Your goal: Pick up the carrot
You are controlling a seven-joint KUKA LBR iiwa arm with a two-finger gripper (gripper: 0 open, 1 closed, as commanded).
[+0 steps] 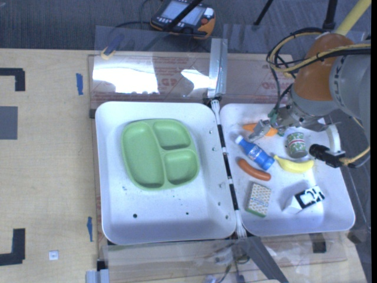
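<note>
Left bin [112, 175] carries a green divided plate [159, 153]. Right bin [336, 220]: carrot [261, 128] at 11 o'clock, still lying on the floor. Gripper [263, 128] is down on it, jaw gap unreadable; can't tell any grip. Lift not done.

Two shallow white bins sit side by side on a pale wooden bench [47, 175]. The left bin [112, 217] holds a green divided plate [159, 153] with three compartments, lying flat near the middle. In the right bin [336, 217], a small water bottle [255, 152] with a blue label lies tilted, just above a sausage [254, 168]. A banana [294, 164] lies to the right of the bottle, below a small can [296, 143]. A speckled sponge [258, 198] rests near the front, with a black-and-white box [307, 197] to its right. A handheld device [181, 15] lies behind the bins.
</note>
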